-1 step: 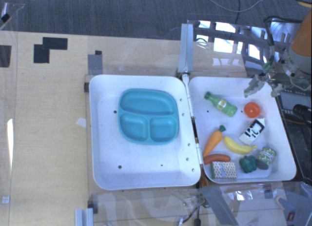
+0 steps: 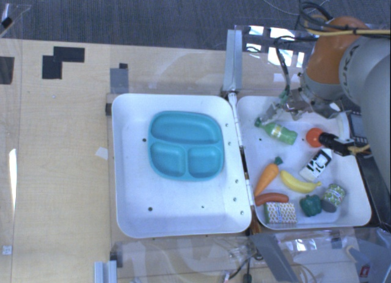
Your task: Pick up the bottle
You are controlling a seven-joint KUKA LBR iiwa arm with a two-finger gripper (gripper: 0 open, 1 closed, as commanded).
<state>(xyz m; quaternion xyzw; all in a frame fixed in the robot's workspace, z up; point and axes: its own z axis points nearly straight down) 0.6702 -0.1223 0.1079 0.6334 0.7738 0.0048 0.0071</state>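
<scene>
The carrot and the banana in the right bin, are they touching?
Apart. The camera view shows a strip of white bin floor between the carrot and the banana.

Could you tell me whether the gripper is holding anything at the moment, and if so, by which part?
Nothing is held. The gripper hovers open just above the green bottle, which lies on its side in the right bin.

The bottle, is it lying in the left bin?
No. The bottle lies in the right bin, near its top-left corner; the left bin holds a blue tray.
</scene>
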